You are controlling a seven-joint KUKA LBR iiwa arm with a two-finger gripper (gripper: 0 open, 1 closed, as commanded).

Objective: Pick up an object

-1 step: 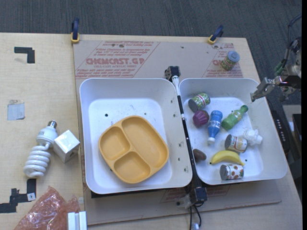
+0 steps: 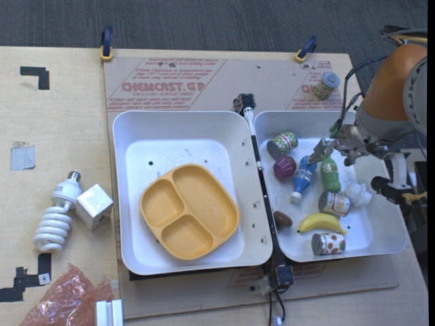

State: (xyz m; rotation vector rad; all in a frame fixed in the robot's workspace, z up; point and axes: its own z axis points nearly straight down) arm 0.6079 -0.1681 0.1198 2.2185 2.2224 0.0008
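- Claw [image 2: 325,149] hangs over the right bin [image 2: 380,244]; finger state: cannot tell.
- Green bottle [image 2: 329,174] just beneath: light, stiff, slippery; grip across its middle.

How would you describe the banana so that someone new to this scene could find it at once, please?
Start at the right white bin, the one crowded with small items. Look along its near side: the banana lies there between a small can farther back and a printed can nearer the front. It is the one curved, plain yellow thing among bottles and cans.
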